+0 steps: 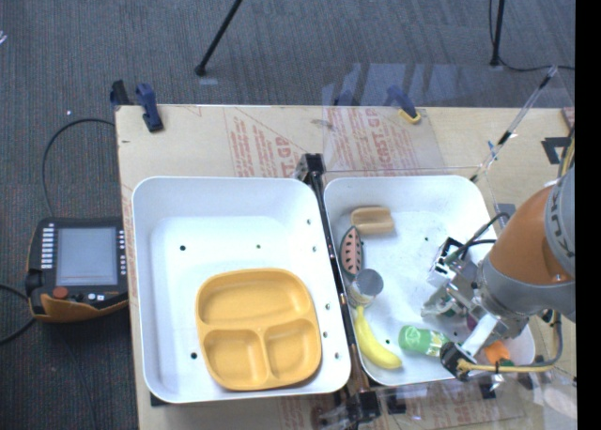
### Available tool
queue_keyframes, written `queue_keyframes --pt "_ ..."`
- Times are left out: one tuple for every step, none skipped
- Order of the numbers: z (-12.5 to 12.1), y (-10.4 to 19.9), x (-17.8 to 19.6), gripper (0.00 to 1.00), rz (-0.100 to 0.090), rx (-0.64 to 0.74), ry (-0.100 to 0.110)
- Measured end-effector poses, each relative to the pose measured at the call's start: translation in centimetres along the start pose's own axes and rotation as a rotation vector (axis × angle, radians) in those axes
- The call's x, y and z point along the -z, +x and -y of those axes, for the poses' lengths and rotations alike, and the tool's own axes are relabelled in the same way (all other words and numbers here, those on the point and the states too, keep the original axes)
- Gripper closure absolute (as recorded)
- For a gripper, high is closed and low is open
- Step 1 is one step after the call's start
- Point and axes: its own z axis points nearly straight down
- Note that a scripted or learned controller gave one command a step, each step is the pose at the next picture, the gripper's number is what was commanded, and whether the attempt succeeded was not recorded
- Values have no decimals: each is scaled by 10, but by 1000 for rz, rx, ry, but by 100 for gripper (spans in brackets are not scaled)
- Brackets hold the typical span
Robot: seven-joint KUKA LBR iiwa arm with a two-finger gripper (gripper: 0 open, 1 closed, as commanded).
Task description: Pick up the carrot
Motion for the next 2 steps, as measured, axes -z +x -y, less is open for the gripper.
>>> queue_keyframes --pt "0 -1 8 100 -1 -7 8" --pt "-67 51 106 100 -4 -321 -6"
